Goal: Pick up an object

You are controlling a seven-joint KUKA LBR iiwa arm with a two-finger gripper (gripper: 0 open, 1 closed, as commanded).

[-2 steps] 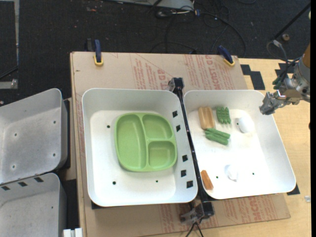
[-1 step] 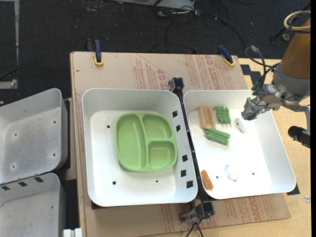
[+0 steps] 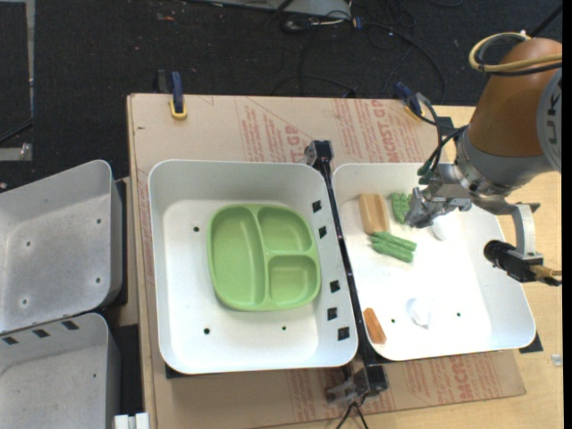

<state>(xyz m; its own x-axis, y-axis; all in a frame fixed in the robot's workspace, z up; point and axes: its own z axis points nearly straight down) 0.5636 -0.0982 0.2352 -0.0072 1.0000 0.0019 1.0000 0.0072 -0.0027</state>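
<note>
My gripper (image 3: pixel 427 213) hangs over the back of the right bin (image 3: pixel 483 329), just right of a small green leafy item (image 3: pixel 399 206). A tan bread-like block (image 3: pixel 373 213) lies to the left of that item. A green bean-pod piece (image 3: pixel 393 245) rests just below and left of the gripper. A small white object (image 3: pixel 441 231) sits right under the gripper's tip. An orange sausage-like piece (image 3: pixel 374 325) lies at the bin's front left, and a pale translucent item (image 3: pixel 420 312) sits near the front middle.
The left bin (image 3: pixel 179 329) holds a green divided plate (image 3: pixel 264 256). A black divider with clamps (image 3: pixel 338 257) runs between the bins. White panels (image 3: pixel 54 239) lie off the bench at left. Cables cross the dark floor at the back.
</note>
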